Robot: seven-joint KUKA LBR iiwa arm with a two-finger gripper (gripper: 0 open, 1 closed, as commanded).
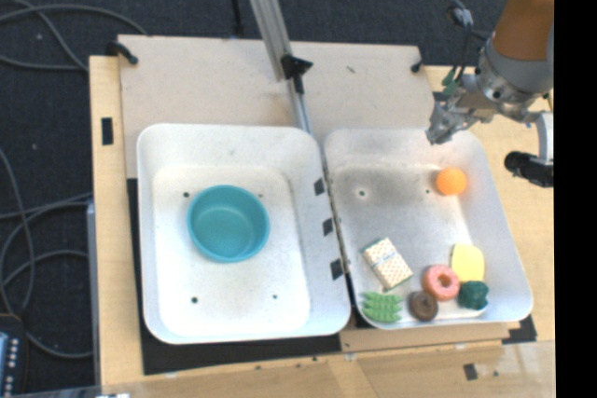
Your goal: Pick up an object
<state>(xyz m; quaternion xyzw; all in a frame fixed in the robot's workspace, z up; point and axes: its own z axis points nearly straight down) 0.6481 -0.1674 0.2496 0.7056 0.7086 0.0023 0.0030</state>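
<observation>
While left bin (159, 200) holds a teal bowl (229, 222), right bin (499, 228) holds perhaps seven toys

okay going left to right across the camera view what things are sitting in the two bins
Teal bowl in the left bin, then in the right bin: green toy → patterned block → brown donut → pink donut. The orange ball, yellow piece and dark green piece overlap too much across to order.

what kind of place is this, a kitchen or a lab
Likely a robotics lab: a robot arm over two white bins on a bench, toy food such as a pink donut, and loose cables on the floor.
</observation>
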